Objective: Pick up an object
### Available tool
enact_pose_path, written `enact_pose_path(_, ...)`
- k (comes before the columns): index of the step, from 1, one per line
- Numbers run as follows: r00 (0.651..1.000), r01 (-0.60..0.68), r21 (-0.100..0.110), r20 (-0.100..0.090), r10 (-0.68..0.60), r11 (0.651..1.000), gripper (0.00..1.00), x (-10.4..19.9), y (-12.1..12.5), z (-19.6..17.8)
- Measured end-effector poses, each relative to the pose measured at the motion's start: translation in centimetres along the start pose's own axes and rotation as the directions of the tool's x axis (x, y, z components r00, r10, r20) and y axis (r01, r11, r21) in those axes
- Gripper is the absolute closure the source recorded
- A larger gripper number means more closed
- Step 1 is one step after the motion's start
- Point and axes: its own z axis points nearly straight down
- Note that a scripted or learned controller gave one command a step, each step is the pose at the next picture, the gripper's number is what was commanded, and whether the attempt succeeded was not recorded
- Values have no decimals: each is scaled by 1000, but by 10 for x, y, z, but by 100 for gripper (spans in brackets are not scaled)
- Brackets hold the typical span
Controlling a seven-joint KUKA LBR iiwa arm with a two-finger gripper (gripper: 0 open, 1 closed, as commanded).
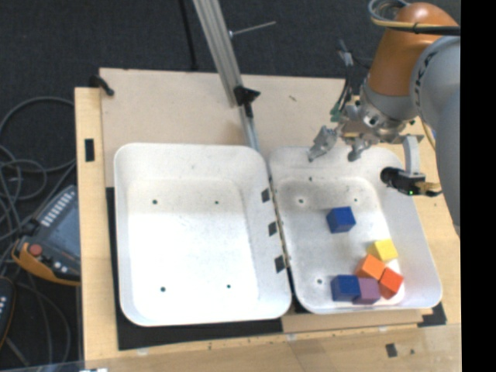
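My gripper (339,147) hangs over the far rim of the right bin (411,231), at about the bin's 12 o'clock. Fingers spread apart, nothing between them.

Nearest candidate: the lone blue cube (340,219), standing clear on the bin floor, near the middle. From my gripper it lies at 6 o'clock, almost straight toward the camera's near side. It is squarish, with no long axis to align to; its faces sit slightly turned against the bin walls.

Other blocks crowd the bin's 5 o'clock corner: yellow block (384,249), orange block (372,266), red block (390,282), purple block (369,290) and a second blue block (345,287), touching or just beside one another. Poor finger room there, I judge.

Left bin (194,231) lies at 9 o'clock. Nothing stands between me and the lone cube.
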Motion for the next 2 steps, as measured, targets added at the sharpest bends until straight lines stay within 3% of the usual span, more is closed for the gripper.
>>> enact_pose_path(1,1000,-9,4,-1,9,1000,0,-25,-28,106)
enact_pose_path(2,1000,-9,0,-1,9,1000,0,-12,-97,105)
